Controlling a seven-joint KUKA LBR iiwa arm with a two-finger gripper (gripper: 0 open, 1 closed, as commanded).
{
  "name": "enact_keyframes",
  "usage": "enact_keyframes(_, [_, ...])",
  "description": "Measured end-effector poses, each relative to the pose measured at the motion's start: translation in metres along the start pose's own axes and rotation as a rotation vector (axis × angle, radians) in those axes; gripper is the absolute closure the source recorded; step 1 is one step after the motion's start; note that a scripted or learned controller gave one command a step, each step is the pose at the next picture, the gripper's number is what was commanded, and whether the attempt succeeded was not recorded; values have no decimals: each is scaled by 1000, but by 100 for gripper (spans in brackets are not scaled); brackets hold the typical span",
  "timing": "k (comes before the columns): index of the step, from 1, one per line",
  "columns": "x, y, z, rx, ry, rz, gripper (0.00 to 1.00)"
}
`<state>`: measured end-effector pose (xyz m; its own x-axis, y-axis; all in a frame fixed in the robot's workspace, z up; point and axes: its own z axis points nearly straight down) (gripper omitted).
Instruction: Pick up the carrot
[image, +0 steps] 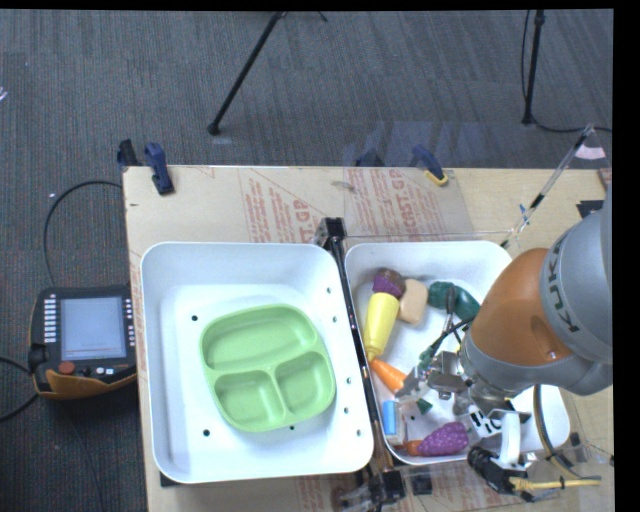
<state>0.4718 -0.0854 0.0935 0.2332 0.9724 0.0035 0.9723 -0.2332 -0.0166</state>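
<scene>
gripper (428, 385) low in the right bin (490, 250), under the grey-and-orange arm (530, 310). cannot tell its state; metal parts cluttered and partly hidden by the wrist. carrot (388, 375) just left of the gripper, lying on the bin floor near the left wall, apparently not gripped. yellow corn (380, 320) above the carrot, tan piece (413, 300) beside it. purple grapes (445, 438) below the gripper. green divided plate (267, 365) in the left bin (170, 270).

Arm (545, 310), grey with orange band, reaching in from the right; gripper (432, 385) lowered near the bench's front right corner
</scene>
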Motion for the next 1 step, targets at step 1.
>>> enact_keyframes(1, [2, 36, 7, -10, -1, 273, 0])
